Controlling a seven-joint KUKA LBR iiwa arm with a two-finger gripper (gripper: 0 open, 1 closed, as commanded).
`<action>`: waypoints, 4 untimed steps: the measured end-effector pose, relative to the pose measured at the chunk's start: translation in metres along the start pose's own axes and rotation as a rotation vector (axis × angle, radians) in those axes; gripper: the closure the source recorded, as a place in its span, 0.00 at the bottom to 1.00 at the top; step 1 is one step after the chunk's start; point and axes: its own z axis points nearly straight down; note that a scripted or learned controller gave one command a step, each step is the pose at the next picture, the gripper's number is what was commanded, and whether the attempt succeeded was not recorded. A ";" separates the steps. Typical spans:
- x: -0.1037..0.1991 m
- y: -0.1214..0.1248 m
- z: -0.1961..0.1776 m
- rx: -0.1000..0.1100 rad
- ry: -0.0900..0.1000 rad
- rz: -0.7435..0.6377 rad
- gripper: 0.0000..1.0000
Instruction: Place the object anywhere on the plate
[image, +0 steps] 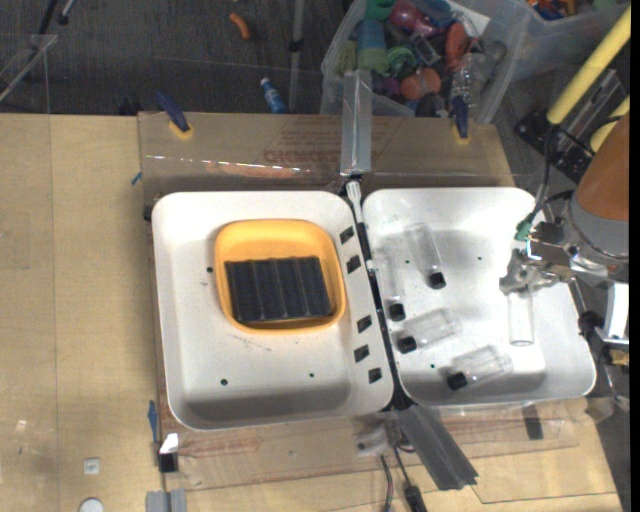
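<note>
The left bin (190, 330) holds an orange plate (278, 275), squarish with rounded corners, set a little above the bin's middle. A dark ribbed slab (278, 289) lies on the plate and covers most of its floor.

A row of black clips (361, 322) runs down the seam where the two bins meet.

The right bin (480, 215) holds several clear vials with black caps, all lying on their sides and hard to pick out against the white. One vial (422, 254) lies near the upper middle, its cap toward the bin's centre. A second vial (424, 329) lies lower, close to the seam, its cap pointing left. A third vial (476, 367) lies near the bottom edge, cap also to the left. None of them touches the plate; all are well apart from it, across the seam.

At the bin's right side the gripper (522, 300) hangs over the floor, with a pale upright piece below it. Whether the claw is apart or together, I cannot tell. The grey arm (600, 235) comes in from the right edge.
</note>
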 end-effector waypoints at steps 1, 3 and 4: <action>0.024 0.067 0.014 -0.004 -0.003 -0.196 1.00; 0.020 0.116 -0.057 -0.006 -0.005 -0.568 1.00; -0.009 0.123 -0.085 -0.006 -0.006 -0.617 1.00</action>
